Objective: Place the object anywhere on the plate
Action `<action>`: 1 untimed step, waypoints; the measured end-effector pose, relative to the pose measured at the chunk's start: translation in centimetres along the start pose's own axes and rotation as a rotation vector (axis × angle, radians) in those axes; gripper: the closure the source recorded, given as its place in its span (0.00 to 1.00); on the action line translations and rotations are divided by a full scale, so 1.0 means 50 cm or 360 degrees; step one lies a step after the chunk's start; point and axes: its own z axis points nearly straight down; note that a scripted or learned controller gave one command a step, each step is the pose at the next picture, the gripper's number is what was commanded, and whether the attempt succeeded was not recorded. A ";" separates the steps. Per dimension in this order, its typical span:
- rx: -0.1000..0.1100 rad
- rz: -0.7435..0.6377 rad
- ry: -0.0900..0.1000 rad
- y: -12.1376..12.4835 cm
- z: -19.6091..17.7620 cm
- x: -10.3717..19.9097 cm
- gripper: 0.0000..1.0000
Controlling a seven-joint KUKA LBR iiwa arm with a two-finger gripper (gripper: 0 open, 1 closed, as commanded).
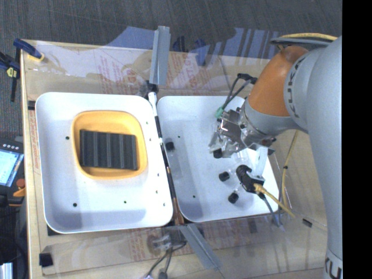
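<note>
A yellow plate (108, 122) with rounded corners lies in the left white bin (52, 208). A dark grey ribbed rectangular block (108, 150) rests flat in the plate's middle. My gripper (224, 145) hangs low over the right white bin (192, 205), towards its right half, well away from the plate. The wrist and its fittings hide what is under it. Two small black pieces (224, 176) (233, 197) lie on the right bin's floor just in front of the gripper.
Another small black piece (169, 146) sits by the right bin's left wall. A grey metal bar (159, 54) rises behind the gap between the bins. The big grey arm (314, 127) covers the bench's right side. A screen (7, 166) stands at the far left.
</note>
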 end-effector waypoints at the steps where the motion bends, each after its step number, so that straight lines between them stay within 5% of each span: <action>1: -0.0001 -0.0389 0.0002 -0.023 -0.032 0.099 1.00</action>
